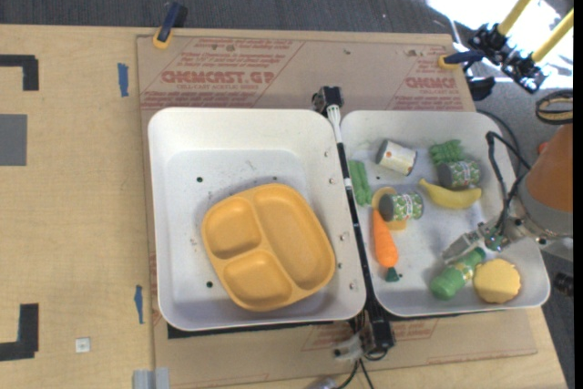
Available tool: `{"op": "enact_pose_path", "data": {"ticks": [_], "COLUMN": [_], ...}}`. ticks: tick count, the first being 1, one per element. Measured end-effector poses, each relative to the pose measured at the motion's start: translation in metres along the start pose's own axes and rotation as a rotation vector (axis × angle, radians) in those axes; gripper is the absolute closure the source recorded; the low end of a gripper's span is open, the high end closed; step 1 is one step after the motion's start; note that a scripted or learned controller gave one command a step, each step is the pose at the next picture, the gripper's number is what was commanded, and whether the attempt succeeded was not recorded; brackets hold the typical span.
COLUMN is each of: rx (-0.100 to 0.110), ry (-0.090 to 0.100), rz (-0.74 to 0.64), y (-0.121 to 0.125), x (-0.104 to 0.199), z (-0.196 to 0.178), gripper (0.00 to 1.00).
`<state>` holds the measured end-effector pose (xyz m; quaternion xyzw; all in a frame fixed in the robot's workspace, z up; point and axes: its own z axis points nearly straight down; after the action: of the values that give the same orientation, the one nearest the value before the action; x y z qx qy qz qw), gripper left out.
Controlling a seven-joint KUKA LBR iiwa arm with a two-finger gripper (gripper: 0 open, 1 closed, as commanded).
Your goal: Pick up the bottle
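The bottle (453,276) is small and green with a printed label. It lies on its side near the front of the right bin (414,130), its upper end pointing up and right. My gripper (472,243) reaches in from the right and sits low over that upper end, touching or nearly touching it. The arm's orange band (556,178) is at the right edge. A yellow lemon-like fruit (497,281) rests right beside the bottle.
The right bin also holds a carrot (386,241), a banana (449,193), a green-labelled can (402,206), a white can (397,157), a green pod (362,182) and a green packet (455,163). A yellow divided plate (266,244) lies in the left bin (173,150).
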<state>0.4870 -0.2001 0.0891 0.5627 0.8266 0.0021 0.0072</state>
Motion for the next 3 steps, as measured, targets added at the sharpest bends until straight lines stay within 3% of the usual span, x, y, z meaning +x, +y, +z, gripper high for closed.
{"op": "enact_pose_path", "data": {"ticks": [1, 2, 3], "rx": [-0.006, 0.001, -0.007], "ry": [-0.013, -0.001, -0.009], "rz": [0.003, -0.423, -0.617], "y": [0.001, 0.05, 0.011], "x": [-0.004, 0.007, 0.03], "z": [-0.012, -0.001, -0.002], "gripper": [1.0, 1.0, 1.0]}}
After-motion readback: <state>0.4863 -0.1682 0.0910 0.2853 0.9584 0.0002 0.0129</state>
